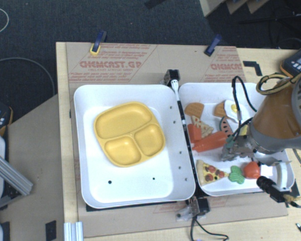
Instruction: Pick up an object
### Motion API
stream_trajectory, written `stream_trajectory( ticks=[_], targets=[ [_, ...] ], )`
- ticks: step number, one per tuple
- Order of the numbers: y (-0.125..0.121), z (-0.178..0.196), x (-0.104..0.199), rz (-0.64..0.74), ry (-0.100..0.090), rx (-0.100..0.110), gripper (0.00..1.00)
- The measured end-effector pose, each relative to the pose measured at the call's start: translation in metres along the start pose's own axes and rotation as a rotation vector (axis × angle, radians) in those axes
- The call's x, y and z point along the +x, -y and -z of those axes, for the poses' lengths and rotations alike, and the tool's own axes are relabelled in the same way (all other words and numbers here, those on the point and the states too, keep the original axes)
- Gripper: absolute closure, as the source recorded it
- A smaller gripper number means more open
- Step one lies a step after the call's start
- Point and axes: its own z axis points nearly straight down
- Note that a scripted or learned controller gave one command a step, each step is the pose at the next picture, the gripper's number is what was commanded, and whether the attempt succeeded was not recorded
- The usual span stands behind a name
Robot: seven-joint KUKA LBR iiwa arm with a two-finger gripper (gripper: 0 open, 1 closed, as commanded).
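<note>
- The bench (140, 64) bears two white bins side by side: the left bin (85, 134) and the right bin (203, 90).
- A yellow plate (129, 133) with three compartments lies in the left bin, toward its upper middle.
- The right bin holds a heap of toy food.
- An orange-red sausage (206, 142) lies near the bin's left wall, about halfway down.
- A small pizza slice (204, 129) rests just above the sausage, touching it.
- A brown bread piece (194, 109) sits above that, near the top left of the bin.
- A fried egg (232, 109), white with a yellow centre, lies to the right of the bread.
- A larger pizza slice (211, 172) lies along the bin's lower edge.
- A green broccoli (236, 174) sits just right of that slice, and a red tomato (251, 170) touches the broccoli on its right.
- The arm (278, 119) reaches in from the right, low over the right bin.
- The gripper (232, 151) sits just right of the sausage's end and above the broccoli.
- Whether it has hold of anything cannot be told; its tips are dark and blurred against the clutter.
</note>
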Motion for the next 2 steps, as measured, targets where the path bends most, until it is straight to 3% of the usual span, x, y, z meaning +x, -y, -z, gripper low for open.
stream_trajectory(
  ticks=[2],
  targets=[
    [0.000,0.106,0.006,0.003,0.003,-0.008,1.00]
  ],
)
